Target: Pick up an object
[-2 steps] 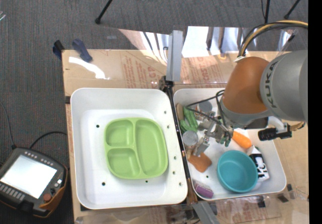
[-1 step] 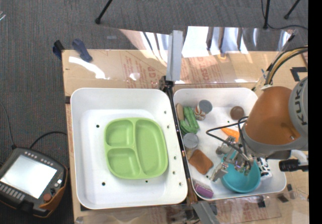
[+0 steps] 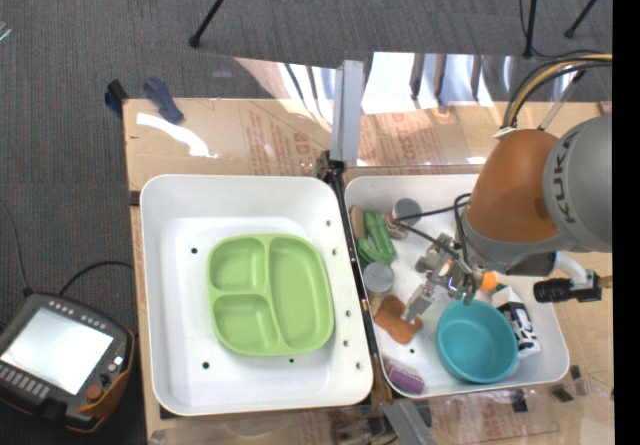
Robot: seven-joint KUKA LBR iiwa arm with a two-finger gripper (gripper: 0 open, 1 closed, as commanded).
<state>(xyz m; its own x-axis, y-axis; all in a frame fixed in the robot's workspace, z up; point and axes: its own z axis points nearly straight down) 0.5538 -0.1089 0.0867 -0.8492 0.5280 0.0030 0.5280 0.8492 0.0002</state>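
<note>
The arm (image 3: 540,198) reaches in from the right over the right bin (image 3: 455,183), and its gripper (image 3: 428,295) hangs low among the clutter there. The fingers (image 3: 418,305) point down and to the left, ending just above or against a flat brown piece (image 3: 397,320) that lies on the bin floor near the left wall. Whether the fingers are spread or pressed together I cannot tell; the metal parts overlap at this angle, and nothing clearly sits between them.

So the step in hand looks like the descent onto a target, with no grasp yet confirmed. The likeliest target is the brown piece, since the tips are closest to it. Just to its right stands a teal bowl (image 3: 477,341), close beside the gripper. A small grey cup (image 3: 378,278) sits just above the brown piece, a green item (image 3: 377,238) lies along the left wall further back, and a small purple thing (image 3: 405,376) rests near the front rim. A black and white object (image 3: 520,325) lies past the bowl on the right.

The left bin (image 3: 170,233) holds a green divided plate (image 3: 270,293), well apart from the gripper.

The next move calls for closing on the brown piece without nudging the bowl, then a straight lift to check that it comes along. Being flat, it may be hard to catch
</note>
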